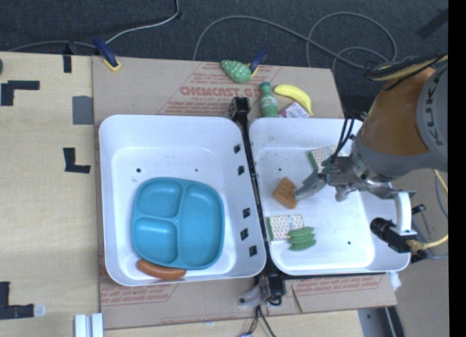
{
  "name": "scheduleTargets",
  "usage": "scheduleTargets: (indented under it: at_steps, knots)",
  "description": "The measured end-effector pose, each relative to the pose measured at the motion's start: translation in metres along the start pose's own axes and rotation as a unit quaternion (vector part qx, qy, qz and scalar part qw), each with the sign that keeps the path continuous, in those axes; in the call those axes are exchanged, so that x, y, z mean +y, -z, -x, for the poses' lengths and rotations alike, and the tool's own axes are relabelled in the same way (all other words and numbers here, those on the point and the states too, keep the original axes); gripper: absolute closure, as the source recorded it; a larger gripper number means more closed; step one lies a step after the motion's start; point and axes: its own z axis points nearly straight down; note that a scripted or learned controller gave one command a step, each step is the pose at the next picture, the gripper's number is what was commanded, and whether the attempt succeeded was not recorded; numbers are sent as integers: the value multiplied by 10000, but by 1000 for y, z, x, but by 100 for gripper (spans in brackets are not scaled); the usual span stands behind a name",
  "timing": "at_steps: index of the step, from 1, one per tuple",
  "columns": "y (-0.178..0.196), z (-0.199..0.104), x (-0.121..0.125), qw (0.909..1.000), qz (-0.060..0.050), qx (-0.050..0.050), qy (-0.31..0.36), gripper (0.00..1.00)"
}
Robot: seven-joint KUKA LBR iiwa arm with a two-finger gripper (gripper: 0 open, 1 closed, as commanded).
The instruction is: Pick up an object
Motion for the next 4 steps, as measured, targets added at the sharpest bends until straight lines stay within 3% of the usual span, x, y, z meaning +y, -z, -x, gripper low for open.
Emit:
scheduleTargets:
  at_steps: [1,2,3,4]
  knots:
    - [-98,-15,10,10000,19,4,0,0]
    - [-98,-11,80,10000,35,-7,3,0]
    - [-98,-11,66,10000,33,-12,0,0]
    - [-89,-11,66,10000,26,-13,-2,100]
